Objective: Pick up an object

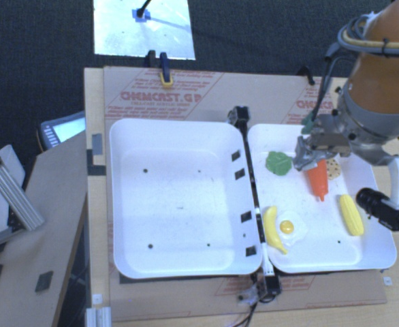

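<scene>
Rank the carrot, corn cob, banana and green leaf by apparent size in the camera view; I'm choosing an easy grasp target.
1. banana
2. corn cob and carrot: alike, and the gripper hides the carrot's top.
3. green leaf

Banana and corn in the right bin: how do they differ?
The banana is curved and smooth; the corn is straight and stubbier. The banana lies by the bin's left wall, beside the fried egg; the corn lies apart near the right side. The corn is a deeper yellow than the banana. Both are yellow, lie flat in the right bin, and are away from the gripper.
</scene>
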Controlling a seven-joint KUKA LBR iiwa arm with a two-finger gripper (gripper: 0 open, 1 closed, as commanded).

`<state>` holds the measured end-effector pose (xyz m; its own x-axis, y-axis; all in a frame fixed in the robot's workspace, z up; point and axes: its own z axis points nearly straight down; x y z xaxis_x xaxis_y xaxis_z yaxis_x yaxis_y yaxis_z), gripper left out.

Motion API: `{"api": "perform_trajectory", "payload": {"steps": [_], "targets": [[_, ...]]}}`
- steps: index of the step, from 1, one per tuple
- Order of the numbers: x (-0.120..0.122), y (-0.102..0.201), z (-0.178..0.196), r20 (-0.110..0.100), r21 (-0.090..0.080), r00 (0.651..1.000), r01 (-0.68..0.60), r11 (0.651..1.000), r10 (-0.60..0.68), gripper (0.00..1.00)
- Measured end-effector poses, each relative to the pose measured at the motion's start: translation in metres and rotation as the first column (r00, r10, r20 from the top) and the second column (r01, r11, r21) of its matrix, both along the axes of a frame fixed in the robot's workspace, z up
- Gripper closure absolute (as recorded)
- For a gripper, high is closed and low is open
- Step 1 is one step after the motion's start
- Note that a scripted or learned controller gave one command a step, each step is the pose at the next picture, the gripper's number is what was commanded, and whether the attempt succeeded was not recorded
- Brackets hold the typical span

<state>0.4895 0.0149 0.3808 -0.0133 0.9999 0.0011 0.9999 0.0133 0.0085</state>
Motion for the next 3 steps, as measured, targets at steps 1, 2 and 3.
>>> {"api": "perform_trajectory", "payload": {"steps": [1,2,3], "targets": [[0.001,0.000,0.011,0.003,0.000,1.000,-0.006,1.000,0.006,1.00],[0.002,0.000,0.022,0.006,0.000,1.000,-0.011,1.000,0.011,1.00],[0.002,0.000,0.033,0.009,0.000,1.000,-0.016,1.000,0.016,1.00]]}}
